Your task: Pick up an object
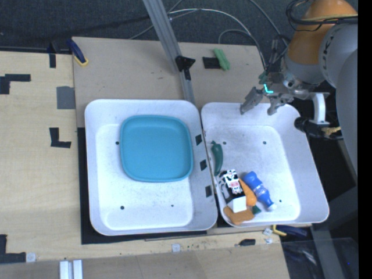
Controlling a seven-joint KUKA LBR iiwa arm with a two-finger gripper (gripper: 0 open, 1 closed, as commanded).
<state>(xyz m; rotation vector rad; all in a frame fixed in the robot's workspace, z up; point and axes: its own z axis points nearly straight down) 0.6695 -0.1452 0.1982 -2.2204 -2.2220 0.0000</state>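
Overhead, gripper (261, 104) hovers spread and empty at right bin (290, 156) far edge; next, reach toward bottle (257, 190).

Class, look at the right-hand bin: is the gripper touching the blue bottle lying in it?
Apart. The camera view shows the gripper open above the bin's far rim, while the blue bottle lies near the front, with bare white bin floor between them.

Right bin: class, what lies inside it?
Inside the right bin, a green piece lies near its left wall. A blue bottle, a black-and-white toy and an orange item are piled in the near-left corner. Anything beneath that pile is hidden.
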